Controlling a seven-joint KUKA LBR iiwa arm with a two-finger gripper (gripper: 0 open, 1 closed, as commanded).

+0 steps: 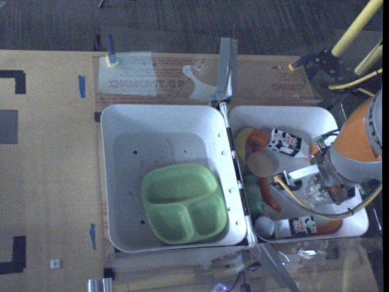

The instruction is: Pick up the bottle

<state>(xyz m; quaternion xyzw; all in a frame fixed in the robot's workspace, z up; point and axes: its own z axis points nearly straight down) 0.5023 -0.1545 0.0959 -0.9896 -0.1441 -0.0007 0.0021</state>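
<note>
A white bottle (pixel 284 226) with a dark label lies on its side along the front wall of the right bin (pixel 285 113), its round cap end pointing left. My gripper (pixel 321 188) hangs low over the right part of this bin, just above and to the right of the bottle, below the orange wrist band (pixel 363 140). The wrist and yellow cables hide its tips. A clear crinkled item lies under the gripper. I see nothing clearly held.
The right bin also holds a black-and-white labelled pack (pixel 284 142), a yellow fruit (pixel 244 140), an orange-red ball (pixel 258 140), a tan disc (pixel 261 163), a red-orange stick (pixel 271 194) and a green item (pixel 251 194). A green divided plate (pixel 182 202) lies in the left bin (pixel 121 139).
</note>
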